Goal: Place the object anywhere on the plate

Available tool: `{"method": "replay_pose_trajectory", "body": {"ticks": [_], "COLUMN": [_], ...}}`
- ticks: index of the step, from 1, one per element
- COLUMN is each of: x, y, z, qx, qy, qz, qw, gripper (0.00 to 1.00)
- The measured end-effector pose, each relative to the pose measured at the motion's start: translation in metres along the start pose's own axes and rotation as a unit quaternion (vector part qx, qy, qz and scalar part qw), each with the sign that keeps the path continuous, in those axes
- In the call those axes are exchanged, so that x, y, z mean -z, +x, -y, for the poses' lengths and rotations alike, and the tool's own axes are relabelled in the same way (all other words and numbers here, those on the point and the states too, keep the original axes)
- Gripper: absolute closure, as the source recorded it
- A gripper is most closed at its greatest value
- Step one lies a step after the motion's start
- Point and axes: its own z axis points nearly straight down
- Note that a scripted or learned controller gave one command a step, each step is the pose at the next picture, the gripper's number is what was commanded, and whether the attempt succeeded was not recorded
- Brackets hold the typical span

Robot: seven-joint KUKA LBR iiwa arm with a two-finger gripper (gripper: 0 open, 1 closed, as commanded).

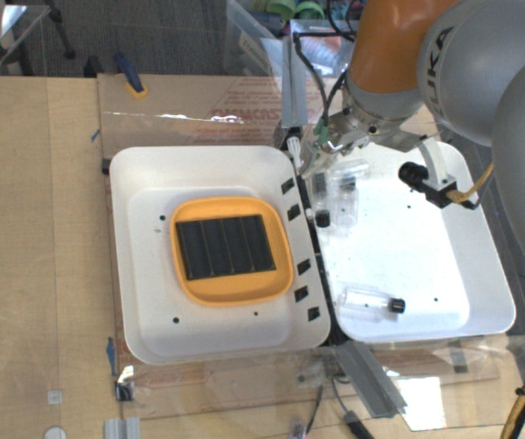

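1. Basically not done: in the camera view the orange rounded-square plate with a dark ribbed insert [232, 249] sits in the left shallow white bin [144, 176] with nothing on it.
2. Right shallow white bin [464, 282] holds the candidates: a clear plastic vial with a black cap [369, 300] lying on its side near the front, and a second clear plastic piece with a dark end [336, 198] near the back-left corner, by the divider.
3. Gripper [328, 149] hangs at the right bin's back-left corner, just above and beside that second clear piece; contact unclear.
4. Grip state: cannot tell, wrist and cables hide it.
5. Front vial lies well apart from the gripper, toward the near edge.
6. Left to do, my judgement: secure an object, carry it across the divider, set it on the plate.
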Motion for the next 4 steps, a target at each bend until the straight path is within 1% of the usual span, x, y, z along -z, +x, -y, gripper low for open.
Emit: {"method": "replay_pose_trajectory", "body": {"ticks": [1,2,3,4], "x": [-0.013,-0.023,-0.032,-0.032], "y": [0.006,0.049,0.104,0.104], "z": [-0.002,0.015,0.025,0.025], "qx": [0.026,0.078,0.118,0.117], "qy": [0.002,0.002,0.002,0.002], "qz": [-0.001,-0.002,-0.002,-0.002], "qw": [0.9997,0.9969,0.9931,0.9931], "gripper": [1.0,1.0,1.0,0.0]}}
